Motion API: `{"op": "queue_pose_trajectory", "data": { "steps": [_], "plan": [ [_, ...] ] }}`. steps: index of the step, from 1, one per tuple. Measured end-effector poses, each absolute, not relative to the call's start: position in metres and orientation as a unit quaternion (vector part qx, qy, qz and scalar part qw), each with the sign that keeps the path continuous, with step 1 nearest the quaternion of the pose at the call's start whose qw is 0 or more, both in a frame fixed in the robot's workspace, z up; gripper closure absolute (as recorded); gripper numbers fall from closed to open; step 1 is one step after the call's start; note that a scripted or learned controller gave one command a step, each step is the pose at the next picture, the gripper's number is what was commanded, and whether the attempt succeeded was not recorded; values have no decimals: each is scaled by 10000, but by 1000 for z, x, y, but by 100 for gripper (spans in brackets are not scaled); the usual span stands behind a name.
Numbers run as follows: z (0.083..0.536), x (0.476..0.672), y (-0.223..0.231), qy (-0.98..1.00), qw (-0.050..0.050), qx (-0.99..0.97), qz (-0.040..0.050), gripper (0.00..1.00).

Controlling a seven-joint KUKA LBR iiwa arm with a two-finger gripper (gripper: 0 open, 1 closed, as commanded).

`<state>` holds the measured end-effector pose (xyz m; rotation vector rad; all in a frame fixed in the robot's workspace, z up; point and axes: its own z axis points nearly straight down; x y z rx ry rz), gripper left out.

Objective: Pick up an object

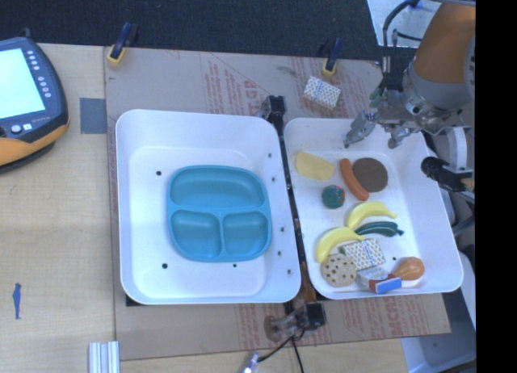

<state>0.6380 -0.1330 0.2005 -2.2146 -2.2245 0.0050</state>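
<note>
The desk (56, 226) bears a left bin (129, 202) with a blue tray (218, 211) and a right bin (440, 226) of toy food. The claw (378, 131) hangs spread and unladen over its far edge. Nearest, the sausage (353, 179) looks light, stiff and slick: pinch it across the middle.

Bright even overhead light, soft shadows (slightly blurry picture)

Tablet (24, 105) cut off at left
</note>
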Motion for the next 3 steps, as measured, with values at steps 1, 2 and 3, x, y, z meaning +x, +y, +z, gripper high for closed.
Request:
{"op": "queue_pose_trajectory", "data": {
  "steps": [1,2,3],
  "plan": [
    [103,629,-156,-7091,17,-7051,31,0],
    [91,568,-164,-7093,15,-7049,24,0],
    [92,596,-144,-7100,7,-7042,20,0]
  ]
}}
